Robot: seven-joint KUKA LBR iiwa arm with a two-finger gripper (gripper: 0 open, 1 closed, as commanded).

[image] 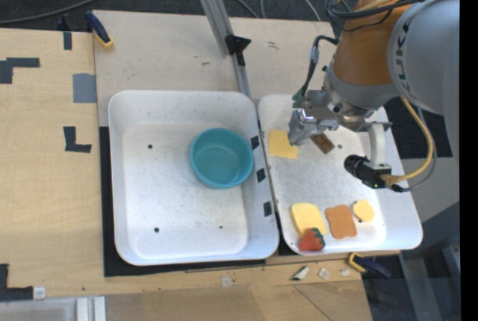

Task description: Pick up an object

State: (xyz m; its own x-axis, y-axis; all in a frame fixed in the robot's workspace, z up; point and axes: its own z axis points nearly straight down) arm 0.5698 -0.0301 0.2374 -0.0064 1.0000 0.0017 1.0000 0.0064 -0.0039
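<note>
My gripper [301, 130] hangs over the upper part of the right bin [396, 237], beneath the grey and orange wrist. A flat yellow square [281, 145] lies just below and left of it, at the bin's left wall. A small brown piece [323, 142] sits close to the gripper's right side; whether they touch is unclear. Along the near end of the same bin lie a yellow block [305, 216], an orange slab [340, 222], a small yellow piece [364, 210] and a red strawberry [312, 240].
A blue bowl [221, 157] stands in the left bin [134, 163], towards its right side. A grey pole [216, 6] slants up from between the bins. Cables trail across the dark floor behind the bench.
</note>
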